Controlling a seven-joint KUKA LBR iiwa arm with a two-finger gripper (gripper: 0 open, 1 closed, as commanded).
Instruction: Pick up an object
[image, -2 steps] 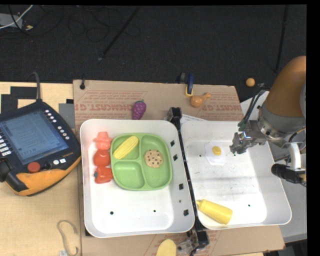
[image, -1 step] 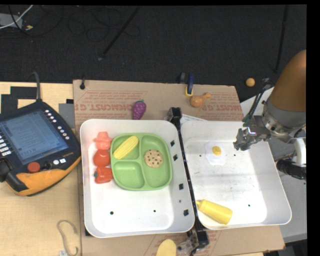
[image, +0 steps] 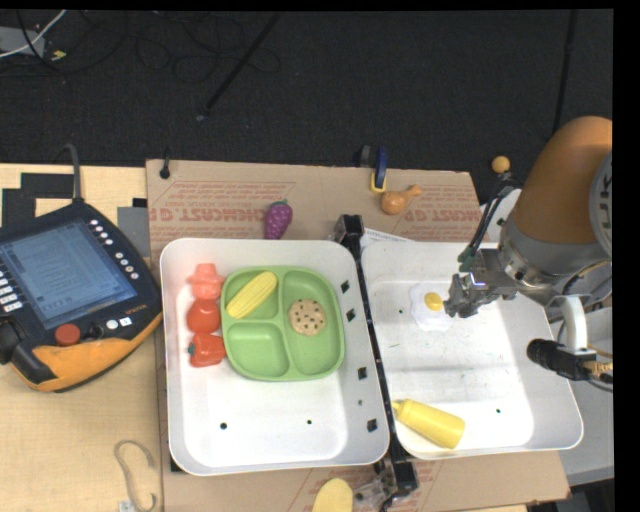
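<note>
Gripper (image: 463, 300) over right bin (image: 520, 420), beside fried egg (image: 430, 304)

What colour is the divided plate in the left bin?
Light green plastic divided plate, clearest in the camera view.

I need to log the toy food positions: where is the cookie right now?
The cookie lies in the upper right compartment of the green divided plate in the left bin, just right of the corn cob.
</note>
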